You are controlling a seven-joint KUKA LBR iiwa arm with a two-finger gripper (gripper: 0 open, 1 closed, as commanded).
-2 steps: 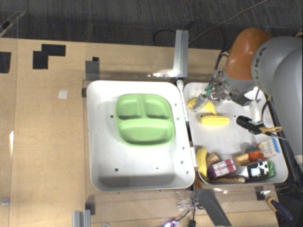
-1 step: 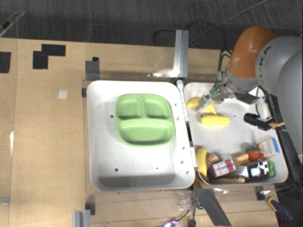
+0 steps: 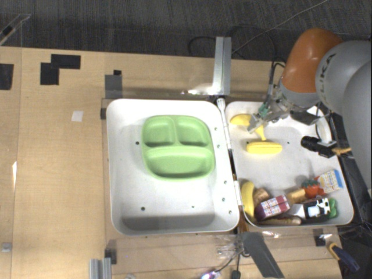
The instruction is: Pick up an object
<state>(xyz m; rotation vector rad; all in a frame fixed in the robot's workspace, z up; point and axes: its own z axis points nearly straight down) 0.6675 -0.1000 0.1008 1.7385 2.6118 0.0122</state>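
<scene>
My gripper [image 3: 256, 124] hangs over the back left part of the right bin [image 3: 290, 168]. Just to its left lies a small yellow piece [image 3: 239, 120]. A narrow yellow bit [image 3: 260, 134] shows directly under the gripper tip; whether it is touched I cannot tell. A yellow oblong object [image 3: 264, 149] lies a little in front of the gripper. The grey arm with its orange band [image 3: 308, 60] comes in from the right.
The left bin [image 3: 125, 173] bears a green divided plate [image 3: 174, 146]. Along the right bin's front edge lie a banana [image 3: 247, 197], a maroon box [image 3: 273, 206], a black-and-white carton [image 3: 321, 208], a red piece [image 3: 313, 190] and a blue-white packet [image 3: 330, 181].
</scene>
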